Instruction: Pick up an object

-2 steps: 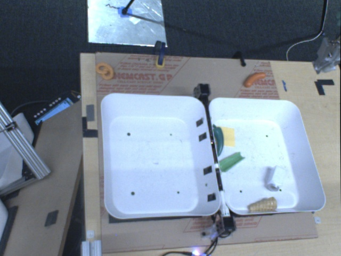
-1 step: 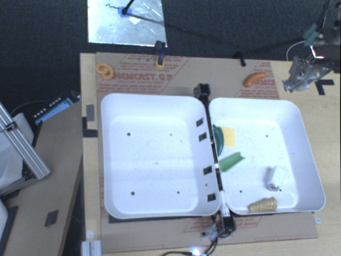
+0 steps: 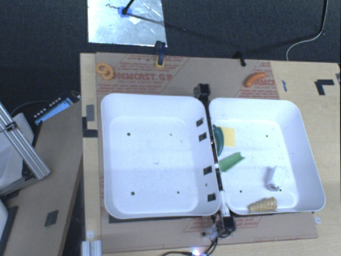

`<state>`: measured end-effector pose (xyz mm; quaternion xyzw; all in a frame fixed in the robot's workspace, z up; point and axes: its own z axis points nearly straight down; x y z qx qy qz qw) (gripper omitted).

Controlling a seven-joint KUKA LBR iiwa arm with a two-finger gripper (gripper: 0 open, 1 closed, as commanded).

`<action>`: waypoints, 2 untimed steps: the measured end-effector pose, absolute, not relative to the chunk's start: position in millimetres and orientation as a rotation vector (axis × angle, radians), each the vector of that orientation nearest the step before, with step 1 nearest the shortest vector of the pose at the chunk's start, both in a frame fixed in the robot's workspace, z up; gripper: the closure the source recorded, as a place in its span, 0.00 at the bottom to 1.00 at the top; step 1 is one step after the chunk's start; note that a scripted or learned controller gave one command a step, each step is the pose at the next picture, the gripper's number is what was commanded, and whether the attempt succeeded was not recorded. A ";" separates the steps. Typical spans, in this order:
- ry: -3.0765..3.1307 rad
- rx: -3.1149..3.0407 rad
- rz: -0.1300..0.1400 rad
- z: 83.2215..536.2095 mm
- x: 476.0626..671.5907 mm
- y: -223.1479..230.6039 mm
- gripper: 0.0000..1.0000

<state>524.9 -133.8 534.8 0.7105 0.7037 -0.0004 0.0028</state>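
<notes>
The brown counter holds two white bins side by side. The left bin has nothing to grab in it. The right bin has all the small things, so a pick has to be made there.

From big to small, the right bin has:
- a flat yellow square, close to the left wall of that bin
- a green strip, just near of the square and lying at a slant
- a tan cone, lying on its side at the near wall
- a little grey and white tube, a bit far of the cone

I cannot tell if the pincer is spread or pressed together.

To do this step well, I think the tube is the best pick. It sits away from the walls and has room on both sides. The pincer should come straight down over its middle and squeeze across its thin side. The yellow square looks too flat to pinch, and the cone is so close to the wall that the pincer could bump it.
</notes>
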 end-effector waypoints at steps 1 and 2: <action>2.231 2.209 0.005 535.7 485.3 -66.8 1.00; 2.210 2.226 0.001 535.2 486.5 -156.0 1.00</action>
